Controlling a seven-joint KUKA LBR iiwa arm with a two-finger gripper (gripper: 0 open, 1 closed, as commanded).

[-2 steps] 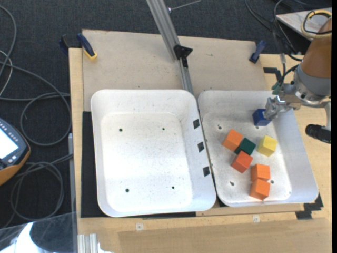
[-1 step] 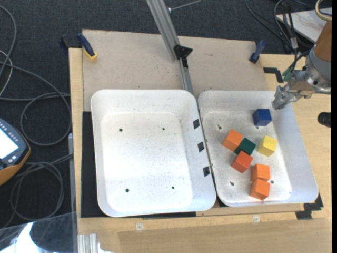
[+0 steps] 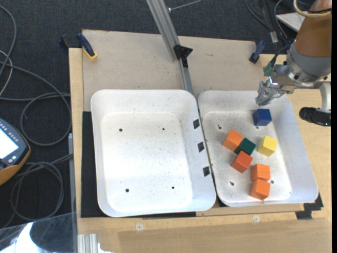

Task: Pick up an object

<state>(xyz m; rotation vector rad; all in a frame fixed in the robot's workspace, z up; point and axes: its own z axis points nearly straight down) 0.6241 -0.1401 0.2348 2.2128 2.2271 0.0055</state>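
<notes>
The hand [image 3: 265, 95] is seen over the far part of the right bin [image 3: 295, 141], w/ the blue block [image 3: 261, 116] lying just below its fingertips in the picture, near but apart; nothing is seen between the fingers. How far the fingers are parted can't be told at this size. The arm [image 3: 311, 36] is seen reaching in from the upper right, grey w/ an orange section above.

The blue block is set near the bin's far wall, approx. midway across, w/ bare white floor on its left and right. Nearer the camera, the other blocks are grouped: an orange block [image 3: 233, 140] to the left, a green block [image 3: 246, 146] touching or just beside it, a red-orange block [image 3: 242, 161] just in front of the green one, a yellow block [image 3: 267, 145] to the right, and two more orange blocks [image 3: 260, 181] close together toward the near rim. The blue one is kept apart from this cluster by a strip of open floor.

The left bin [image 3: 105, 109] is seen beside the right one, rims meeting at the middle. Both are carried on the surface [image 3: 131, 57], w/ blue clamps [image 3: 87, 45] at its far corners and a metal rail [image 3: 166, 25] slanting in at the far edge.
</notes>
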